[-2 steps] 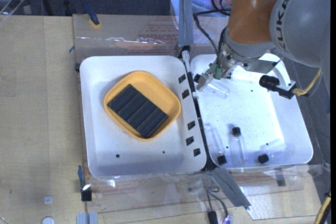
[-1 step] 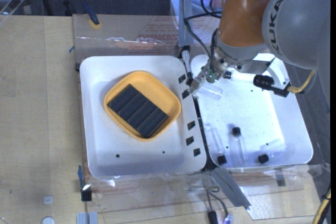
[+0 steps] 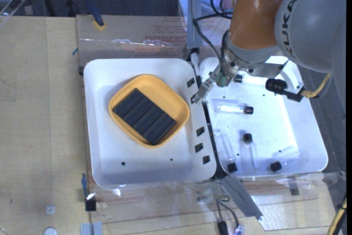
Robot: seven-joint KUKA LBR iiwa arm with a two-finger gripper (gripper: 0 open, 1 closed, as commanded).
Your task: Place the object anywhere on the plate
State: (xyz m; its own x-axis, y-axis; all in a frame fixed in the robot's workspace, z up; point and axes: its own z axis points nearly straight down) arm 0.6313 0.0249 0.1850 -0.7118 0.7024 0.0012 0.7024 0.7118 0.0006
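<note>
camera view looks down on several clear plastic vials with black caps in the right bin (image 3: 308,135). one vial (image 3: 234,109) lies on its side toward the bin's 10 o'clock part, its cap pointing to 3 o'clock. two more vials (image 3: 248,151) lie lower down, near the bin's 7 o'clock area, thin and see-through, hard to pick out against the glossy white floor. loose-looking black caps (image 3: 275,165) sit toward 5 o'clock; whether each is attached to a vial cannot be told.

the gripper (image 3: 204,91) hangs at the 10 o'clock corner of the right bin, just over the divide between the two bins, its slim tip slanting down toward 8 o'clock. the lying vial is near it, at about 4 o'clock from the tip, and apart from it. whether the fingers are parted or closed cannot be told, and nothing is seen between them.

the left bin (image 3: 110,173) is shallow, white and smooth with rounded corners. it holds a yellow plate (image 3: 124,95), squarish with soft corners and a raised rim, turned diagonally. a dark ribbed rectangular slab (image 3: 144,114) lies flat on the plate.

the arm (image 3: 286,14) is smooth grey with a glossy orange band, reaching in from 2 o'clock.
</note>
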